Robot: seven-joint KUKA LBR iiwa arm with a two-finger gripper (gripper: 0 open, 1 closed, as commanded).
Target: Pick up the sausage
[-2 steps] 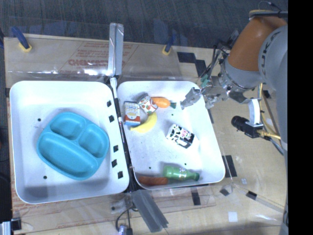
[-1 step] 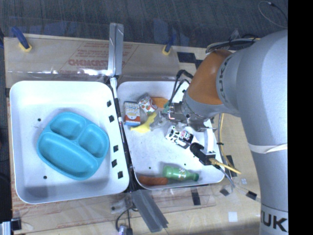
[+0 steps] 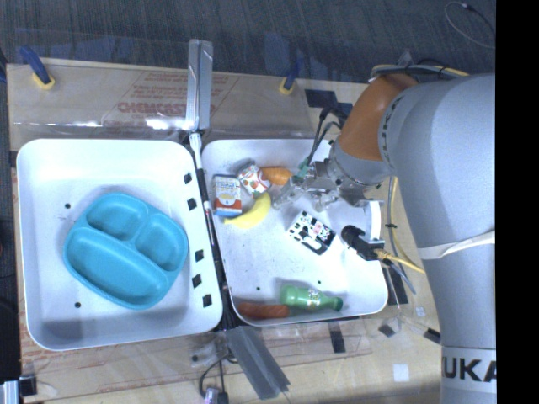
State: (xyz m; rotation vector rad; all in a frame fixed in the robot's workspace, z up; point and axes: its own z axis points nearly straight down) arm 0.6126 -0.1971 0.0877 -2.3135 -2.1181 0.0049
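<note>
A pale wooden counter (image 3: 101,369) is sitting under even overhead light, with dark grey ribbed flooring (image 3: 253,11) showing beyond its far edge. Clear plastic sheeting (image 3: 126,99) printed with red lettering is lying across the counter's back part, held by blue clips (image 3: 38,70).

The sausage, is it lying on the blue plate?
No, the sausage lies at the near edge of the right bin beside the green bottle, while the blue plate sits in the left bin.
</note>
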